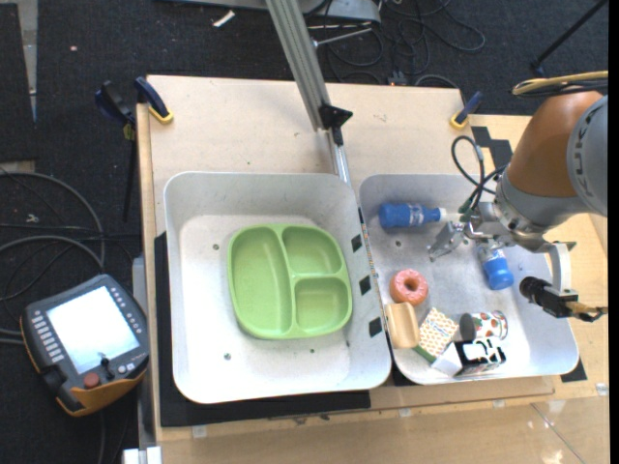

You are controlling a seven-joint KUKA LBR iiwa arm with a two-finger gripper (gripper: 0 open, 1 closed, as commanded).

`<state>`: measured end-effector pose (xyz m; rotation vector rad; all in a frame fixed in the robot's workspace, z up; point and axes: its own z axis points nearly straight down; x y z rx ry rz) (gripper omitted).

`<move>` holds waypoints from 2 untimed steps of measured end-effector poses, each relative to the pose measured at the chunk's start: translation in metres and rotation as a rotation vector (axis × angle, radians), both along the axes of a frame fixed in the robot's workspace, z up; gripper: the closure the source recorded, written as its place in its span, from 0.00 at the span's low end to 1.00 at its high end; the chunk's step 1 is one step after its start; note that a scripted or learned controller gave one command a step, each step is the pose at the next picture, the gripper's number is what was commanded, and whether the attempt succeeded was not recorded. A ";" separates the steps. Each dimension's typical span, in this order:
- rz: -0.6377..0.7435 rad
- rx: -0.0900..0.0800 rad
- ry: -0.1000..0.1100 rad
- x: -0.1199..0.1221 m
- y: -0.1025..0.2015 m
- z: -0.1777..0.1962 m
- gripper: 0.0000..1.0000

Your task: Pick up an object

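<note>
**Bench with two white bins: grasp not yet made**

Right bin [551, 356] holds the clutter. The gripper [447, 242], fingers spread and pinching nothing, hangs just below the blue bottle [408, 217]. The bottle lies flat near the bin's back edge, long axis left–right, pale cap pointing right. Closing and lifting remain.

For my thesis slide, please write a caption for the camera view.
Gripper poised above right bin beside blue bottle; green divided plate in left bin.
</note>
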<state>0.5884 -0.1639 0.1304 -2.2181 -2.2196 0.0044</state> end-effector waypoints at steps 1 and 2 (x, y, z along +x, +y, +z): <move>0.000 -0.001 -0.005 0.002 0.000 0.013 1.00; 0.002 -0.002 -0.010 0.002 0.000 0.056 1.00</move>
